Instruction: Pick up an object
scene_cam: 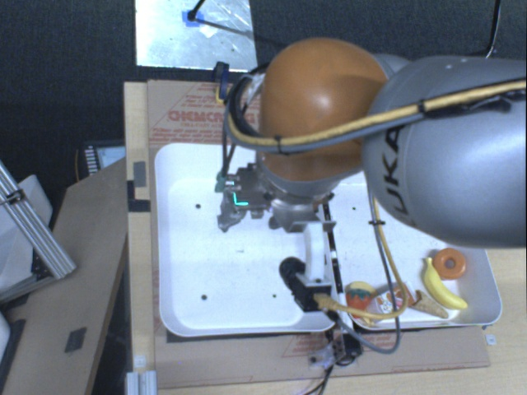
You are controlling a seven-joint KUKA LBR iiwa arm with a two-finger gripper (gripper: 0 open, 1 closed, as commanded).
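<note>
Over the left bin (198, 311), the claw (228, 219); released or clenched, cannot tell. Well apart to its right and nearer the front edge, in the right bin (492, 307): a banana (442, 286), lying flat, long axis slanting from back-left to front-right, curved, back end just beside an orange ring (450, 262).
</note>
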